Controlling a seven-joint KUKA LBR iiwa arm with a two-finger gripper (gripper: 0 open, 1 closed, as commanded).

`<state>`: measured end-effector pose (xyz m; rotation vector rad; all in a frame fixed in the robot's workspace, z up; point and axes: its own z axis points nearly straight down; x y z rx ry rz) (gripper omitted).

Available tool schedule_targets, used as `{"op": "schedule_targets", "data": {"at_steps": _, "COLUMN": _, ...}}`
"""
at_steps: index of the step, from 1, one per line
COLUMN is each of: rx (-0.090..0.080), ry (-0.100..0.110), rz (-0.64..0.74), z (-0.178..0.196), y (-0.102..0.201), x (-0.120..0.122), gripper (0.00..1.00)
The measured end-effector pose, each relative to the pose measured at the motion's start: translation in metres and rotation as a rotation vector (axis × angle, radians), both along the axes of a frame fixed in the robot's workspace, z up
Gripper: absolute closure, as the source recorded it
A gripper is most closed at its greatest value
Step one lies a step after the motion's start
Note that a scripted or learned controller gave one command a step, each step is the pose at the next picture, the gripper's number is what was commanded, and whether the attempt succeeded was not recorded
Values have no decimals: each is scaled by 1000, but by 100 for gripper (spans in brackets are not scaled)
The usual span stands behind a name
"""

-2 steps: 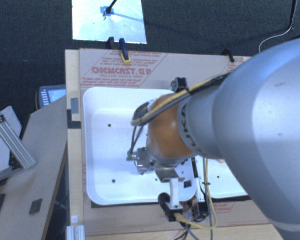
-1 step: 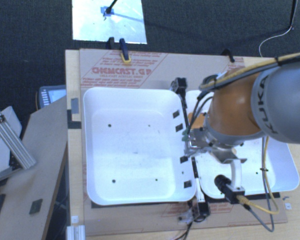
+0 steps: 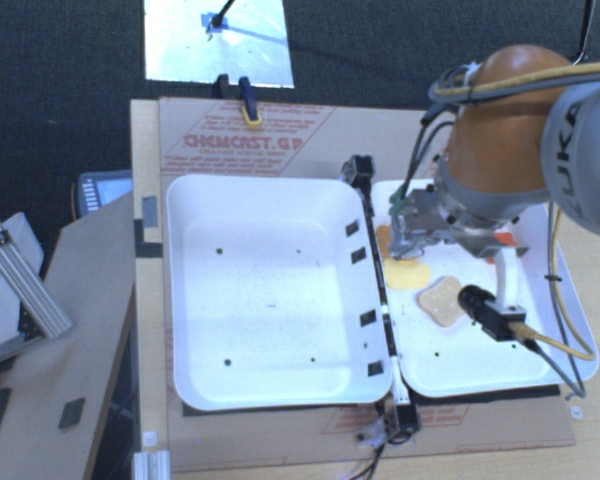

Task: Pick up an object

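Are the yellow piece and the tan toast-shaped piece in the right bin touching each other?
Cannot tell. In the camera view the yellow piece and the tan piece sit corner to corner, with neither contact nor a gap plain.

Robotics lab: arm (image 3: pixel 520 138) over two white bins (image 3: pixel 270 368) on a cardboard-covered bench (image 3: pixel 250 138), dark floor around.

Arm reaches in from the right, orange band up high, wrist bent steeply downward, claw (image 3: pixel 404 240) hanging low at its tip.
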<state>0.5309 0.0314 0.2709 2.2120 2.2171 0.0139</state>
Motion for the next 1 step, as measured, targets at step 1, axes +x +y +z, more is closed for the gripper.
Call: {"op": "schedule_targets", "data": {"at_steps": 1, "rx": 5, "ry": -4, "rz": 8, "z": 121, "y": 57, "x": 19, "gripper": 100}}
